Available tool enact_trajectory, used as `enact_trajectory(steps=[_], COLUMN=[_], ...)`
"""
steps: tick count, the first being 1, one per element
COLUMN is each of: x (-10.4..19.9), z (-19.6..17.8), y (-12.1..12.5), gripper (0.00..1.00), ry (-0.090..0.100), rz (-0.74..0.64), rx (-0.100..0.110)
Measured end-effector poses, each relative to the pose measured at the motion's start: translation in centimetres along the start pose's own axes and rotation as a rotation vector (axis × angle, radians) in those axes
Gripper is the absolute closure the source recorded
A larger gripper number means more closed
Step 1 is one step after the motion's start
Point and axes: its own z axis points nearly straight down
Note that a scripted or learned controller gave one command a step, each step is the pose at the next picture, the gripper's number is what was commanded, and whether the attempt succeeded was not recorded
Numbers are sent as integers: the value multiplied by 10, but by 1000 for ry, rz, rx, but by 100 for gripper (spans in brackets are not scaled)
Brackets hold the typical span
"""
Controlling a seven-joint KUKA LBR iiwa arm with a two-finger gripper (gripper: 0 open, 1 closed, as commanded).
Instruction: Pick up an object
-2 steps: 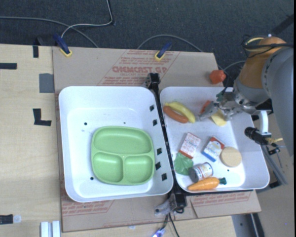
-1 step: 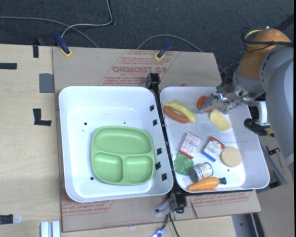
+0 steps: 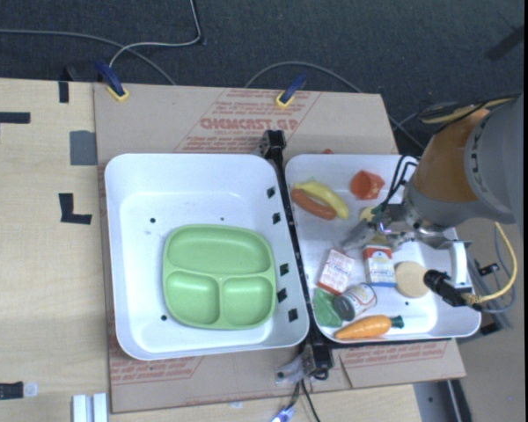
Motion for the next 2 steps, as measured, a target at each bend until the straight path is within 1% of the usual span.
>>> enact_trajectory(steps=[1,2], x=[-1,70], z=[-10,-62], y=[1,6], gripper=[100,100], ry=[-4,1], rz=[0,-3], rx=[-4,2])
